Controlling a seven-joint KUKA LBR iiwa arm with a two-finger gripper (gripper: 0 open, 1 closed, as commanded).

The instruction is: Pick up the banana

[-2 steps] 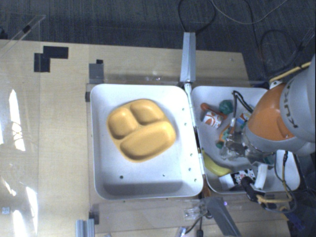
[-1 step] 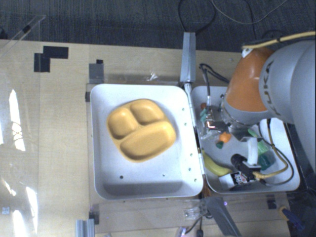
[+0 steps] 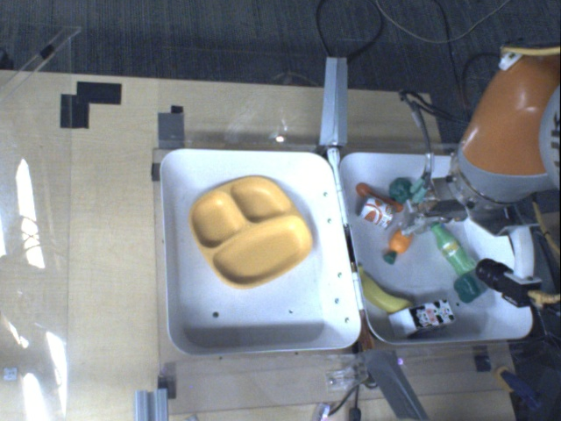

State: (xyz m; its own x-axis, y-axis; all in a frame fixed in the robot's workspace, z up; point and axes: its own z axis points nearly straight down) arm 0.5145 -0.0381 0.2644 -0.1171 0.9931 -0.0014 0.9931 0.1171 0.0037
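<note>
The banana (image 3: 382, 295) lies curved along the lower left edge of the right bin (image 3: 500, 321), yellow with a greenish end. My gripper (image 3: 427, 216) hangs over the middle of that bin, up and to the right of the banana and well apart from it. Just below its tip lies a small carrot (image 3: 399, 242). The orange and grey arm (image 3: 517, 130) reaches in from the right and hides the bin's upper right part.
The right bin also holds a red-and-white can (image 3: 375, 211), a teal piece (image 3: 402, 188), a green bottle (image 3: 458, 258) with a dark cap and a small black-and-white carton (image 3: 434, 315). The left bin (image 3: 180, 235) holds a yellow divided plate (image 3: 252, 229).
</note>
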